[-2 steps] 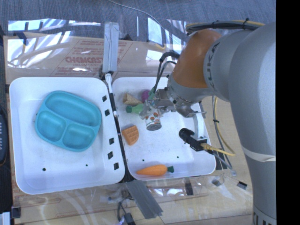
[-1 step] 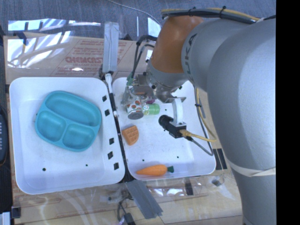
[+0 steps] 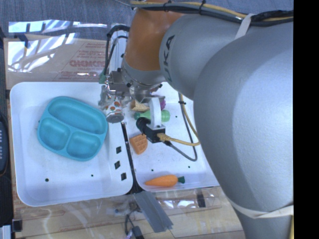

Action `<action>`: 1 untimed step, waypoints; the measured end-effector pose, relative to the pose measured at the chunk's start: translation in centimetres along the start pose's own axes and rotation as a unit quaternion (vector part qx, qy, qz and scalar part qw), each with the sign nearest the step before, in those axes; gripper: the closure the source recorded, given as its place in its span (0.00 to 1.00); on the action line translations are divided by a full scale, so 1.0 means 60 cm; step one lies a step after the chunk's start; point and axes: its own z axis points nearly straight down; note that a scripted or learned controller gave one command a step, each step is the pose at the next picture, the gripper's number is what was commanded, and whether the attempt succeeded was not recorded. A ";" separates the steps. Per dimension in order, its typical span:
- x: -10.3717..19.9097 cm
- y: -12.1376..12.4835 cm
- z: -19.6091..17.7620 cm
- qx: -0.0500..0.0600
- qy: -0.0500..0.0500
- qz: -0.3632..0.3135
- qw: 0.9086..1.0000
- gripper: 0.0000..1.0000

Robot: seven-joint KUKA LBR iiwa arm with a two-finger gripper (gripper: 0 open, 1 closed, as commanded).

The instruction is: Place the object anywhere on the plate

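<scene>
The grey arm with its orange band [image 3: 149, 34] reaches in over the seam between the two shallow white bins, and its claw [image 3: 117, 106] hangs low just at the right edge of the light blue three-compartment plastic plate [image 3: 72, 128], which lies in the left bin [image 3: 30, 183]. A small round item with a metallic rim and red spots [image 3: 114, 114] sits right under the claw's tip, at the dividing wall beside the plate's rim; it looks like the thing being carried. Whether it is truly pinched, or how wide the claw stands, cannot be told, because the wrist body covers that part.

In the right bin [image 3: 199, 176] lie an orange wedge-shaped toy piece [image 3: 139, 144] near the divider, an orange toy carrot with a green top [image 3: 163, 181] toward the front wall, and a green and white toy item [image 3: 160, 115] partly under the wrist. A yellow cable [image 3: 182, 142] loops from the arm across that bin.

By the look of it, the step in hand is the carry toward the plate, close to its end. The next move calls for a short shift to the left so the round item is above a compartment rather than the rim, then a small descent and release. Let go here, it could land on the plate's lip and roll off into the bin.
</scene>
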 end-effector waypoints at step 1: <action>-0.006 0.000 0.001 0.001 -0.001 0.002 1.000 0.00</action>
